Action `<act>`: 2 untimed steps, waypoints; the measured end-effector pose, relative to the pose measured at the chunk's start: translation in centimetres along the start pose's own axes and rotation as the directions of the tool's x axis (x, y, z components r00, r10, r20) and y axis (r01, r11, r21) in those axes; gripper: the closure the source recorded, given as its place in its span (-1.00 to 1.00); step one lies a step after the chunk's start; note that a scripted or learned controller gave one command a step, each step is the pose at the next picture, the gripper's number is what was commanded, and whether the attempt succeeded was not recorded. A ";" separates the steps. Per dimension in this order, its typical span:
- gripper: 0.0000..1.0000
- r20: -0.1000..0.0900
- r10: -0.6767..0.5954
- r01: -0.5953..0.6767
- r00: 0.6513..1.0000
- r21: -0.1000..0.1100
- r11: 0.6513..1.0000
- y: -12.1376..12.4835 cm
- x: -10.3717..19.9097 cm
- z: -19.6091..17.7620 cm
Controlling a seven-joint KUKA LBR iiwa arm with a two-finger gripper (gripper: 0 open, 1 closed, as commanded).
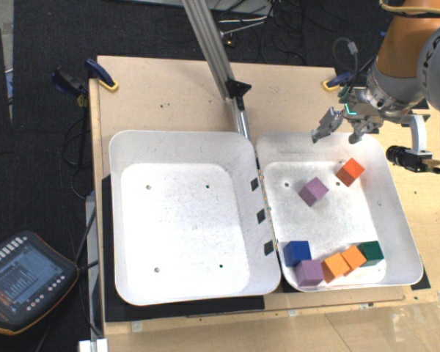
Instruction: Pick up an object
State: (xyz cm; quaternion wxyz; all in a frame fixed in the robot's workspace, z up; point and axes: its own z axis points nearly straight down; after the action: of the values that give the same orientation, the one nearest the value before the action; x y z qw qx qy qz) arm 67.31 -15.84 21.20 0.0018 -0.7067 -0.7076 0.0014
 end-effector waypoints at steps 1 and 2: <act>-1.00 0.002 -0.002 0.002 1.000 -0.005 1.000 0.1 0.0 -0.4; -1.00 0.001 0.002 -0.002 1.000 -0.001 1.000 -0.1 -0.9 4.6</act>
State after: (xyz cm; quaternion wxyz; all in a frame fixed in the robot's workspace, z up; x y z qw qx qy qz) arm 67.20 -16.76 16.57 0.0009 -0.7075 -0.7068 0.0015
